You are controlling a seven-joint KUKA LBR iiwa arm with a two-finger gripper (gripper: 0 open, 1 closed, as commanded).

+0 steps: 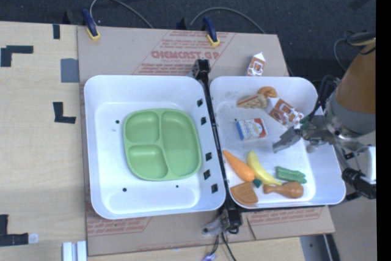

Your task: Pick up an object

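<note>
Camera view: the gripper (287, 141) hangs inside the right bin (324, 189), over bare floor near its middle; whether it is open or closed I cannot tell. The nearest candidate, a small white carton (251, 128), lies just to its left, lying roughly left-right. The green pepper (289, 175) and banana (259, 170) lie below it, towards the bin's near edge

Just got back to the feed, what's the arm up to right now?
The arm has its gripper over the right bin, among the toy food. It sits just right of the small milk carton, above the green pickle and drumstick. Nothing shows between the fingers, so no pick yet. The carrot and banana lie untouched nearby. The left bin holds a green divided plate.
</note>
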